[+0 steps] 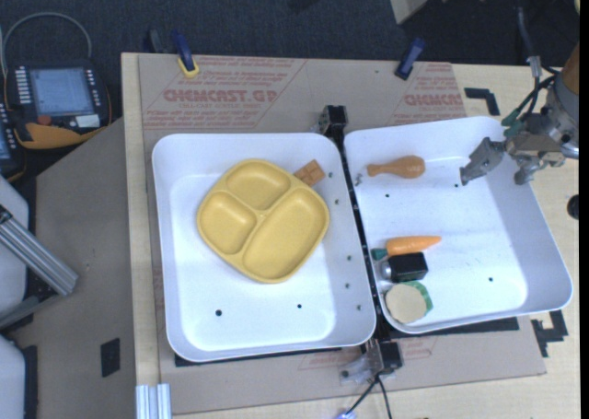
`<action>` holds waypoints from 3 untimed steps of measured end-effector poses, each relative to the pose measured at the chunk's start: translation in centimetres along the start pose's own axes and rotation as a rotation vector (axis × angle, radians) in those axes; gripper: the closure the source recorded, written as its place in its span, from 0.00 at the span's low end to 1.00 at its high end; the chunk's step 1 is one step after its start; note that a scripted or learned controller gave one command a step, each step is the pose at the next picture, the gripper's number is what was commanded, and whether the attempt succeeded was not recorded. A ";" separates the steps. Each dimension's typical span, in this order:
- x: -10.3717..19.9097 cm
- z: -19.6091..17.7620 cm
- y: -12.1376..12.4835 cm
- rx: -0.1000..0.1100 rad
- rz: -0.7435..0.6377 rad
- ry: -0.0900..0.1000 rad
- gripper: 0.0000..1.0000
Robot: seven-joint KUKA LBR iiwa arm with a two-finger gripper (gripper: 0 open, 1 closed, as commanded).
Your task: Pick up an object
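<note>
Two white bins sit side by side on the surface: the left bin (184, 307) holds a yellow divided plate (263, 219) and a small brown block (310, 172), the right bin (515, 270) a drumstick (398, 168), carrot (413, 244), black block (407, 267) and round green-rimmed piece (407, 302). Over the right bin's far right edge hangs the pincer (502, 161), its fingers spread apart with nothing between them, well apart from every object.

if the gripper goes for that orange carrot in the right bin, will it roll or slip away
The carrot looks rounded and tapered, so a nudge would probably roll it in a curve. Its smooth surface may slip between fingers. It lies right beside the black block, which could block rolling that way.
</note>
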State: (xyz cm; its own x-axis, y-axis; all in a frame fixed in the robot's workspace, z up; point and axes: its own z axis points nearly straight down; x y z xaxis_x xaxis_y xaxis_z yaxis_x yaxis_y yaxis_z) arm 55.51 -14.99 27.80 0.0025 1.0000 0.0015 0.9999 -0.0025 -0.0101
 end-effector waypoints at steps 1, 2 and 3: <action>0.0 -0.5 0.2 -0.011 -0.002 -0.002 0.00; -0.2 3.8 0.2 -0.004 -0.002 0.000 0.00; -0.9 9.6 -0.5 -0.002 -0.001 0.001 0.00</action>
State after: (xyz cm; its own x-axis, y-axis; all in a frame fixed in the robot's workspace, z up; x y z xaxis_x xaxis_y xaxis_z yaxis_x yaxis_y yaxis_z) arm 54.93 -15.84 18.21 0.0016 1.0000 0.0021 1.0000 -0.0016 -0.0082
